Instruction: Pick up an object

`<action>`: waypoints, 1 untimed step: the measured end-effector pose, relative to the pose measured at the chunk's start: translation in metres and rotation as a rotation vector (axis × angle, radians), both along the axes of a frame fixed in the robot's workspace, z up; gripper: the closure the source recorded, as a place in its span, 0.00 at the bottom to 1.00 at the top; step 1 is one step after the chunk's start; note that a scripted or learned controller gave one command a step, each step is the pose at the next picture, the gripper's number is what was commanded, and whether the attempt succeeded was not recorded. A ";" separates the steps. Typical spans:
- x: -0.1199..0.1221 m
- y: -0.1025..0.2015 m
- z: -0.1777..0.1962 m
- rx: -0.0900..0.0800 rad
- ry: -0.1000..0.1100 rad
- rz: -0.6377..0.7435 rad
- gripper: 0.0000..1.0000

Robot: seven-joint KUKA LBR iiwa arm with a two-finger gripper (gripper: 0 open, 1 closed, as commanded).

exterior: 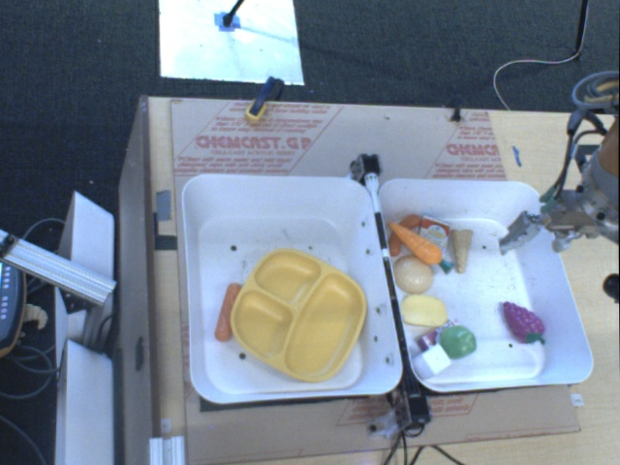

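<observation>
End effector above right bin's rim; carrot lies diagonally.

1. Arm: grey metal housing; an orange patch shows at the frame's right edge.
2. Cabling: grey hose loops above the wrist.
3. Hand: grey metal, angular tip.

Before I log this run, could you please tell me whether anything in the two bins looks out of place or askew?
Slightly. The yellow divided plate sits skewed in the left bin, and an orange sausage-like piece lies outside it, against its left rim. In the right bin, the toy food is crowded along the left wall.
</observation>
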State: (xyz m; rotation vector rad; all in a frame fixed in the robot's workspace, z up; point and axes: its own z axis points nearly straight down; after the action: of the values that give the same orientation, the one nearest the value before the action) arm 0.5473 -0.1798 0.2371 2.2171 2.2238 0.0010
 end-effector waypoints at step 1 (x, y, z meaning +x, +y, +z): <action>0.028 0.046 -0.115 0.002 0.004 0.001 0.00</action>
State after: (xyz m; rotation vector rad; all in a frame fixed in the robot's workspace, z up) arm 0.5753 -0.1336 0.1218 2.2187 2.2275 -0.0013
